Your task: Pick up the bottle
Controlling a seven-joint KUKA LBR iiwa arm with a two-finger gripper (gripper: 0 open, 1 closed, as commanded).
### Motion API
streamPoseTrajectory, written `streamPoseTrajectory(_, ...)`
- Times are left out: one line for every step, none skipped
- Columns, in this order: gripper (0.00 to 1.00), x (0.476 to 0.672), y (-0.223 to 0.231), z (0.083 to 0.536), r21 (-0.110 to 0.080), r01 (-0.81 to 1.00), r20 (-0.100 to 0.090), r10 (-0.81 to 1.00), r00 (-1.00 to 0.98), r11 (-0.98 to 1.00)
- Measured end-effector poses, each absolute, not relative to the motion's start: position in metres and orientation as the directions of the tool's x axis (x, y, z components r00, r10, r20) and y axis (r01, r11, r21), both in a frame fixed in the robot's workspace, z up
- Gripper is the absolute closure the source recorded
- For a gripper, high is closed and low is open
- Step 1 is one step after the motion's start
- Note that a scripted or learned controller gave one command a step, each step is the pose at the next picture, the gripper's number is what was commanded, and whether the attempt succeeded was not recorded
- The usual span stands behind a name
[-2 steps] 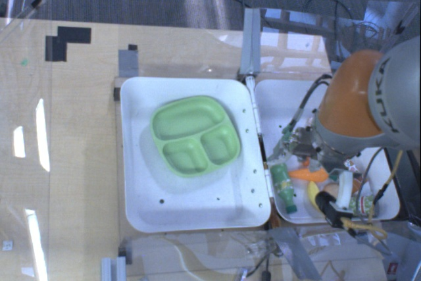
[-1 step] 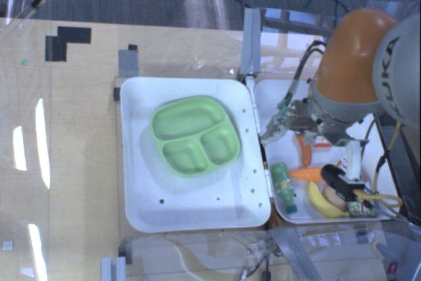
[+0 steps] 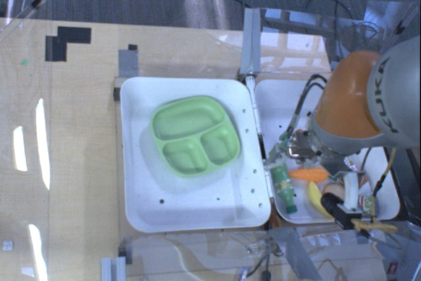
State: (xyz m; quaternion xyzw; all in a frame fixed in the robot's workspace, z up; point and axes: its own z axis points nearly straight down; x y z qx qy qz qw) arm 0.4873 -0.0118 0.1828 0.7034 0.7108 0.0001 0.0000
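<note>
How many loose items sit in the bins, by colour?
Green: 2, divided plate, bottle
Orange: 1, carrot
Yellow: 1, banana
Total: 4. The arm hides part of the right bin, so there may be more.

A pale wooden surface is stretching across the view, with glare streaks showing along its left part. Two black patches are sitting near its far left corner, and a small grey block is standing just behind the left bin. Two shallow white bins are resting on it side by side, touching along a shared edge: the left bin is lying near the middle, and the right bin is lying beside it. A grey upright post is rising at the far end, where the bins are meeting
</note>
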Motion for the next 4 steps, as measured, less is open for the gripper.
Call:
streamPoseTrajectory(0.00, 0.487, 0.015, 0.183, 0.001, 1.000, 0.000, 1.000, -0.011, 0.011)
streamPoseTrajectory(0.00, 0.488, -0.030, 0.184, 0.002, 1.000, 0.000, 1.000, 0.022, -0.022)
streamPoseTrajectory(0.00, 0.488, 0.022, 0.183, 0.001, 0.999, 0.000, 0.999, -0.039, 0.039)
streamPoseTrajectory(0.00, 0.488, -0.005, 0.184, 0.003, 1.000, 0.000, 1.000, -0.011, 0.011)
